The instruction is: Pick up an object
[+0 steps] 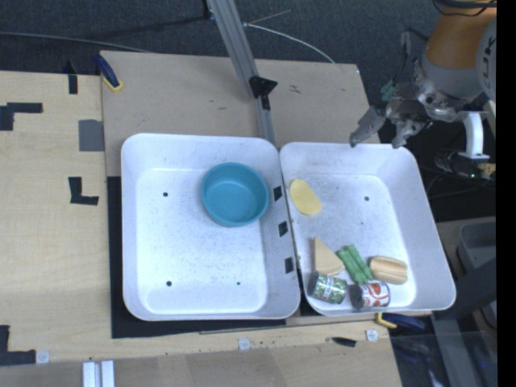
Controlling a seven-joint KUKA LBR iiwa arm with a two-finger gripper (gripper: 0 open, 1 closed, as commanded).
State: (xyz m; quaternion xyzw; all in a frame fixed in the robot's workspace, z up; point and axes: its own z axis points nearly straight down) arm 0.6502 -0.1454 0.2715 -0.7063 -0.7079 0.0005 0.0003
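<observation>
A blue bowl (pixel 235 193) sits alone in the left bin (pixel 153 240); a yellow disc (pixel 305 197), tan wedge (pixel 325 257), green stick (pixel 354 264), bread roll (pixel 388 268) and two cans (pixel 348 291) crowd the right bin's (pixel 419 208) near corner. The tool (pixel 377 136) hangs over that bin's far rim, fingers spread and holding nothing.

I note the arm (pixel 463 31) cut off at the top right edge, and the labels on two small cans (pixel 351 291) too small to read.
</observation>
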